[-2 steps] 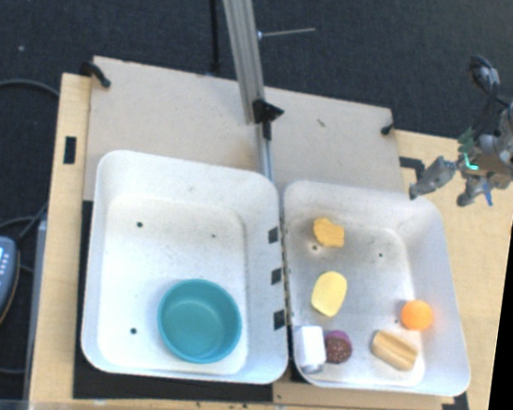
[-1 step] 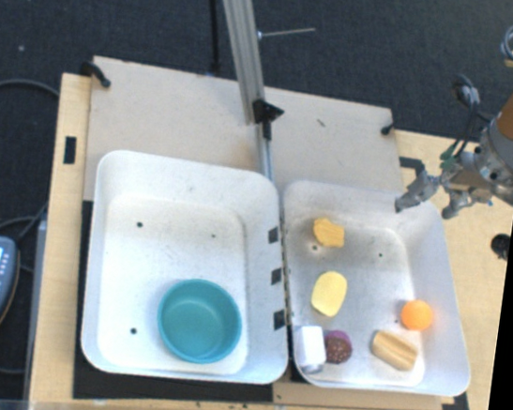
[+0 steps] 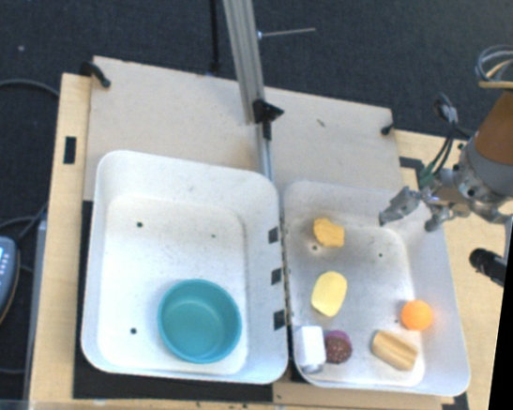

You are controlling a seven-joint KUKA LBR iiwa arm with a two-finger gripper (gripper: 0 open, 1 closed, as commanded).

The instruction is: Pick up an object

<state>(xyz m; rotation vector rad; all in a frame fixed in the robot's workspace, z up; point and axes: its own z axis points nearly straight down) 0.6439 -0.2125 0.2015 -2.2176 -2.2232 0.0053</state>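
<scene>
camera view looks down on 2 white bins set side by side on the bench. the gripper (image 3: 415, 210) hangs over the far right corner of the right bin (image 3: 446, 302), its 2 fingers spread apart with nothing between them, so it has hold of nothing. that open stance over the bin's rim suits an approach, in all likelihood, since no object lies directly beneath it.

the things it could pick all sit in the right bin. a small yellow block (image 3: 328, 232) lies toward the far left of that bin, the nearest of them to the gripper yet clearly apart from it. a pale yellow oval piece (image 3: 329, 293) rests near the bin's middle. an orange ball (image 3: 417, 315) sits by the right wall, and just in front of it a tan wooden cylinder (image 3: 394, 350) lies on its side near the near right corner. at the near left corner a white cylinder (image 3: 311, 346) and a dark red ball (image 3: 339, 347) touch each other, which would probably make either one awkward to grasp cleanly.

the left bin (image 3: 135, 192) carries a teal bowl (image 3: 200, 320) toward its near edge, upright and well apart from the arm's reach for now. judged from this, the pick has not yet begun; the loose, well-spaced pieces look the easier choices.
</scene>
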